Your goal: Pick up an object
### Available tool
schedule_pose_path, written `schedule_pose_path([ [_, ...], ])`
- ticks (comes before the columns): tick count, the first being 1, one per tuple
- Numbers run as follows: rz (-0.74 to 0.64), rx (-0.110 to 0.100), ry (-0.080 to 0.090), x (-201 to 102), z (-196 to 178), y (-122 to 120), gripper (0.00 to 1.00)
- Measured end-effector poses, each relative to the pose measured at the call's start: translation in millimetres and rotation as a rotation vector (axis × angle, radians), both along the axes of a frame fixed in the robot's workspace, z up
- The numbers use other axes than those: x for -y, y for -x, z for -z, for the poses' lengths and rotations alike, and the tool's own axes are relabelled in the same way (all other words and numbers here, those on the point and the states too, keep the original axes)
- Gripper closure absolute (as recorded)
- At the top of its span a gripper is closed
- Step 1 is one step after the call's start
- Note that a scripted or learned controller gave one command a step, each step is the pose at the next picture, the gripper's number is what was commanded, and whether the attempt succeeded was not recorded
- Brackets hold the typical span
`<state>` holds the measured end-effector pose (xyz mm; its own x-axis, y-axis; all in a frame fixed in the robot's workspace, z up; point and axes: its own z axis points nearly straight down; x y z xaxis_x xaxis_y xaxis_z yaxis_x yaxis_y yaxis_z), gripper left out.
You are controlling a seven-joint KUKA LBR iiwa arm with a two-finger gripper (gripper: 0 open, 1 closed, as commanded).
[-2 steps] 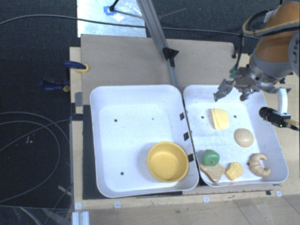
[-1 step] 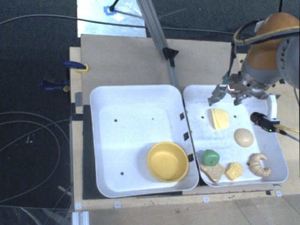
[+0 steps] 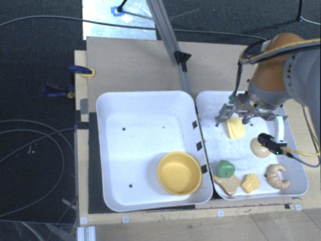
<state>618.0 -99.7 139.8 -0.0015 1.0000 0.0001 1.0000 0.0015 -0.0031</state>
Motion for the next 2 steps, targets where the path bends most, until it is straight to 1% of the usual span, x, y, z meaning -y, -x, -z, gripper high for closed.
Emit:
schedule_pose_path([
  [1,0.001,0.007,0.001,0,-15,-2,1.0],
  [2,-0.005,0.011,0.001,-10,-72,-2,1.0],
])
